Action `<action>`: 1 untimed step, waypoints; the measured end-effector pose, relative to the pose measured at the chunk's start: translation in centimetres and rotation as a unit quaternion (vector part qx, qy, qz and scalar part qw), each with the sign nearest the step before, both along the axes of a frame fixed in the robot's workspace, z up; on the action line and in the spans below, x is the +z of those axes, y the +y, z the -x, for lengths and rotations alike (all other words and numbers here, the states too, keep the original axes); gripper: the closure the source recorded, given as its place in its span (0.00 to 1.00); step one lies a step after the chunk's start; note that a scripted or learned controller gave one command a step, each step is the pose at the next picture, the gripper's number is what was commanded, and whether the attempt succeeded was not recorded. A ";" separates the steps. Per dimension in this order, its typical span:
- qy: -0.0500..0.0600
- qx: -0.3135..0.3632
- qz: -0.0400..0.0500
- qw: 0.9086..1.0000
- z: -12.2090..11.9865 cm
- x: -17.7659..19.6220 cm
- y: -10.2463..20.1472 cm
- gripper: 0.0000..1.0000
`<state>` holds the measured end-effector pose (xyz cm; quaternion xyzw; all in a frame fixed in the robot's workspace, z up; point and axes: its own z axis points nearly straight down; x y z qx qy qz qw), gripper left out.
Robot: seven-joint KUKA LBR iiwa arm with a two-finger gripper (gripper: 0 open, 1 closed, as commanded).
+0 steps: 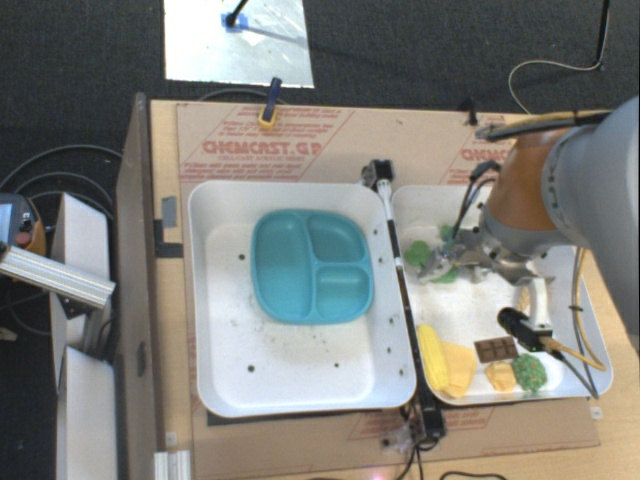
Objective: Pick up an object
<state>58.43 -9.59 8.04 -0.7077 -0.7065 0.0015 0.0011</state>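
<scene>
Drop gripper straight on green toy at nine o'clock in right bin; grip unclear, cannot tell.

Teal plate glossy plastic; white bins smooth matt plastic.

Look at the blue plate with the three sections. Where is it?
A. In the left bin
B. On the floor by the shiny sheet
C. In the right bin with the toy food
A. The blue plate lies flat in the left bin, while the toy food, like the yellow corn, sits in the right bin.
</scene>
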 end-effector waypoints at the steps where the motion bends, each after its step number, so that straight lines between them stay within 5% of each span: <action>1: -0.005 0.003 0.000 1.000 -4.9 0.5 -1.0 0.00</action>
